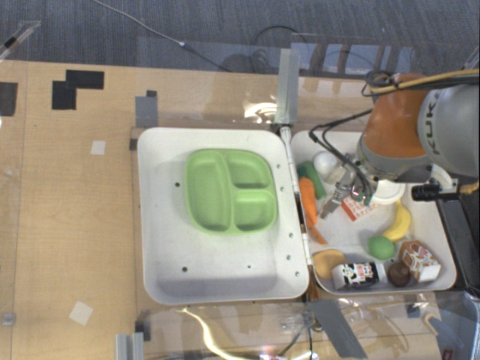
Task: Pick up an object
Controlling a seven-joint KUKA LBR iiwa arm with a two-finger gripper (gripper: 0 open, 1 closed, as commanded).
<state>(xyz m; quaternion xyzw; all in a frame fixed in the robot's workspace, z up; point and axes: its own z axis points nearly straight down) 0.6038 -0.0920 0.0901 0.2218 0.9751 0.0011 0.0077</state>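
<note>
Orange and tapered, the carrot (308,205) lies lengthwise along the left wall of the right bin (448,274), just to the left of the gripper (339,196), with a green item (313,179) beside its upper end. Metal fingers of the gripper point down and to the left over the bin's upper middle; whether they stand apart or pressed together cannot be made out from above, and nothing can be seen clearly between them. A small red and white carton (358,208) lies right beside the fingertips, on their right, partly under the wrist, so contact cannot be judged. Below and to the right of the gripper lie a yellow banana (399,223) and a green lime-like fruit (381,247). Further below, along the near wall, sit a tan round piece (328,261), a black and white bottle (358,274) on its side, and a brown and white box (417,259). A white round object (325,161) above the gripper is half hidden by cables and the grey arm (435,126). Far to the left, the left bin (165,276) holds a green divided plate (230,190).
</note>
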